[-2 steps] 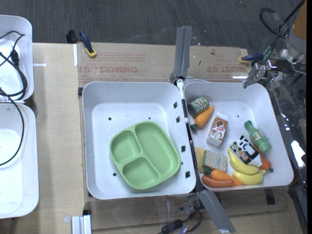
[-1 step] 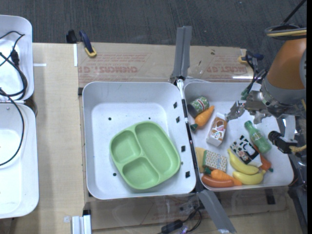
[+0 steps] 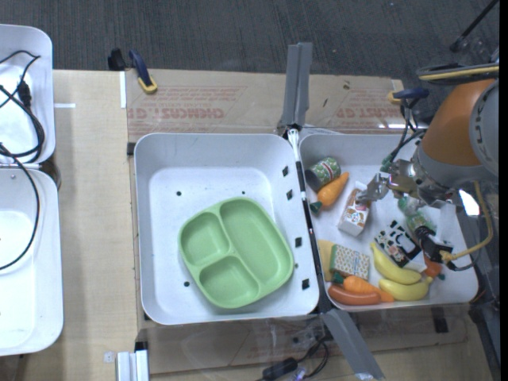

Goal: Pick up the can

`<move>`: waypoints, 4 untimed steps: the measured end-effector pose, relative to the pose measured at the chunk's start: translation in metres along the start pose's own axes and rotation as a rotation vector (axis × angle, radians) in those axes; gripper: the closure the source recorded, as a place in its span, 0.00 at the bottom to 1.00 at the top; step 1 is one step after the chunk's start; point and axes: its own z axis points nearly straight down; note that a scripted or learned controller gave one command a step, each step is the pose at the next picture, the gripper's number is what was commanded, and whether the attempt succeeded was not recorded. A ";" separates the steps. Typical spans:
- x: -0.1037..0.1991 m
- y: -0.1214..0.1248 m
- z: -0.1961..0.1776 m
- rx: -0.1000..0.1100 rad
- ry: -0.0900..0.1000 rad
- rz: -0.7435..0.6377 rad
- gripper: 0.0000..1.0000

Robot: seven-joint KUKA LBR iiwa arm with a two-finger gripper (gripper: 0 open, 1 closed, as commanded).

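Observation:
The can is small, with a green label, and lies on its side at the back left of the right bin. An orange carrot lies right beside it. My gripper hangs over the right bin's middle, to the right of the can and clear of it. It is just above the top right corner of a small white carton. The grey wrist and orange band lead off to the right.
The right bin also holds two bananas, a black-and-white toy, a patterned box and an orange-red vegetable at the front. A green divided plate lies in the left bin. A grey divider post stands between the bins.

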 end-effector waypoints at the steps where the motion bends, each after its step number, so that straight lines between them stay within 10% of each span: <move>1: 0.001 -0.008 0.000 -0.006 0.003 0.257 0.00; 2: -0.022 -0.027 -0.001 -0.002 0.013 0.557 0.00; 4: -0.024 0.072 0.010 0.027 0.009 0.702 0.00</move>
